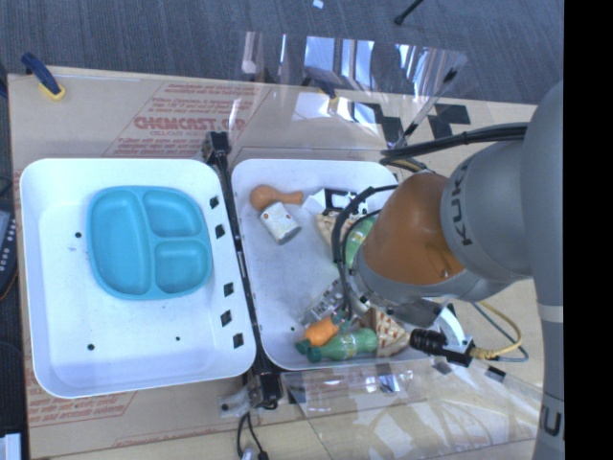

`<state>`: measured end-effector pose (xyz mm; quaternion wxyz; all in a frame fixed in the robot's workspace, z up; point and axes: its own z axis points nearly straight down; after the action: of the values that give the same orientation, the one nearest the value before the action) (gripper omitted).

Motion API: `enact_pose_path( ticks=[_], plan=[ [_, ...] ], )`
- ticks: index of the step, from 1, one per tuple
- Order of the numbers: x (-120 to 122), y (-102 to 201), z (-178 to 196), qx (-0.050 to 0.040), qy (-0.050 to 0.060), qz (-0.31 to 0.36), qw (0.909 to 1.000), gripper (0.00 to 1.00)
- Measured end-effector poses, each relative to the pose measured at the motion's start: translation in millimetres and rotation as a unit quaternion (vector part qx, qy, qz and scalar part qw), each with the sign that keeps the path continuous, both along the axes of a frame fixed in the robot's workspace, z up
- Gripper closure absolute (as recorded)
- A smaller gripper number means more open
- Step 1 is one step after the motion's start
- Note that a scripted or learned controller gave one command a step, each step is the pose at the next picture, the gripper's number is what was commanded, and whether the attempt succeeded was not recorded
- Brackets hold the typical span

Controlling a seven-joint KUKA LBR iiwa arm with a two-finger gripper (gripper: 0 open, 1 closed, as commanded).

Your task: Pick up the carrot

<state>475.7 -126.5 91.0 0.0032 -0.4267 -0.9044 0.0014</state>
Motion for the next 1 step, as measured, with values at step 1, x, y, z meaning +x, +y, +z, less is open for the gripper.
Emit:
enact_pose_path(
  ticks=[1],
  plan=[
    [13.3, 66.7, 102.2, 0.0004, -0.002, -0.099, 0.9951, 1.0]
  ],
)
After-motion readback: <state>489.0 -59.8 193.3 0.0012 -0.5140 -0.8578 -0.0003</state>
